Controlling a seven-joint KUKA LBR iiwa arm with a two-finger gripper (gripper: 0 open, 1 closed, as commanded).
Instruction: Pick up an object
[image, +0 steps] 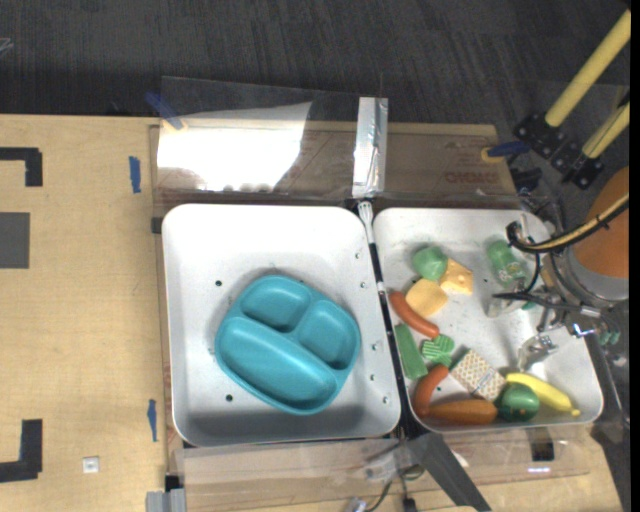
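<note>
The right bin (470, 225) holds several toy foods. A green vegetable (430, 263) and yellow cheese pieces (440, 290) lie near its left wall, with a red chili (413, 313) just below them. Along the front lie a red sausage (430, 385), a brown sausage (462, 409), a speckled cracker (477, 373), a green fruit (518, 401) and a banana (548, 393). A green can (505, 258) stands at the back right. My gripper (540, 348) hangs low at the bin's right side, just above the banana and right of the cracker. I see nothing between its tips.
The left bin (200, 250) holds a teal divided plate (288, 342). A metal divider (385, 330) separates the two bins. The arm's cables and orange band (600, 245) crowd the right bin's far right corner. A clear plastic sheet (240, 150) lies behind the bins.
</note>
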